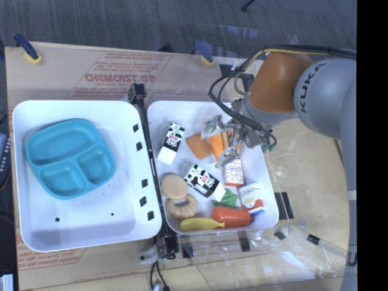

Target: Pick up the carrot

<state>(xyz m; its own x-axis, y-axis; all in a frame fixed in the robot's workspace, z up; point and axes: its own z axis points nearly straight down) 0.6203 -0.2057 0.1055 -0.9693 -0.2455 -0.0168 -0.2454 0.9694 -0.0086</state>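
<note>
**Closing on the carrot**

Cardboard-topped bench, two bins; the right bin is crowded. Gripper hangs at the carrot, far centre, beside a wedge. Whether it grips, I cannot tell. Best: straddle the carrot alone, clamp, lift straight

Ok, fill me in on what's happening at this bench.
A grey KUKA arm reaches in from the right, and its gripper is down in the right bin, at an orange piece that looks like the carrot. Around it lie toy foods: two cow-print milk cartons, a banana, a red pepper. The left bin holds a blue divided plate.
</note>
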